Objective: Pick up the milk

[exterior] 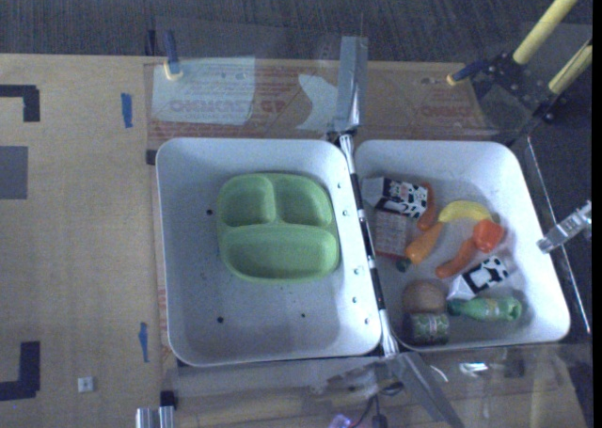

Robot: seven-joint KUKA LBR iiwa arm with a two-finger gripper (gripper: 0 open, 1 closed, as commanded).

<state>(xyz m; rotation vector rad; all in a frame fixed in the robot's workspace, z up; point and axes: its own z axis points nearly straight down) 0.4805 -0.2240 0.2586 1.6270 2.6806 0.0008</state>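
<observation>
From my station I see the bench (75,229) carrying two white bins side by side. The left bin (188,304) holds a green divided plate (277,227), lying flat a little toward the bin's far edge.

The right bin (527,182) is crowded. The milk carton (403,197), black-and-white cow print, lies on its side near the far left corner of that bin, close to the wall shared with the other bin. Touching its near side is a pale pink packet (388,234). A smaller cow-print carton (487,274) lies nearer the bin's right edge, tilted, just above a green bottle (487,308) lying flat along the near edge.

Between the two cartons are a yellow banana (467,212) and two orange carrots (425,239) (470,250); the left carrot's tip touches the milk carton. A brown round item (424,296) sits by the near left corner, with a dark green can (430,326) just beside it against the near edge.

I cannot tell the claw's state from this feed.
</observation>
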